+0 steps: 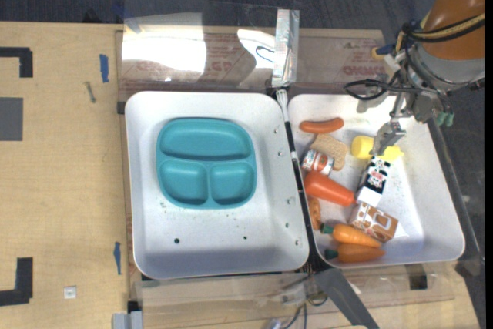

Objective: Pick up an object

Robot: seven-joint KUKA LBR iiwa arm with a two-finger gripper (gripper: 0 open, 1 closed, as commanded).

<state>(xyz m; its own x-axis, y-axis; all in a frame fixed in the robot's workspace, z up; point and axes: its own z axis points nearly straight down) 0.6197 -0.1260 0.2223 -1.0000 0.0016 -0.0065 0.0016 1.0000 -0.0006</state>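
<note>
- Black-and-white carton [376, 178]: lies in the right bin [439, 189], about mid-bin, long axis running up-right to down-left; its upper end touches a yellow block [393, 153].
- Tool [387, 136]: hangs over the upper part of the right bin, just above the yellow block and the carton's upper end; nothing is seen between its fingers, and whether they are spread or pressed together cannot be told.
- Yellow round piece [361, 146]: just left of the tool, near the bin's upper middle.
- Toy sausage [321, 125]: red-orange, lies crosswise near the bin's upper left.
- Tan bread-like piece [333, 146]: below the sausage, beside the yellow round piece.
- Small red-and-white can [316, 162]: on its side, at the bin's left wall, touching the tan piece.
- Large orange carrot [329, 189]: slanted, below the can, left of the carton.
- Brown-and-white box [375, 223]: below the carton's lower end.
- Second carrot [357, 236]: along the bin's lower edge, just beside the brown box.
- Left bin [146, 235]: holds a teal divided plate [206, 162] with three compartments, set in the upper half.
- Arm [454, 27]: grey with orange band, enters from the right, cables around the wrist.
- Surface [54, 166]: tan board, black tape marks at its left edge.
</note>
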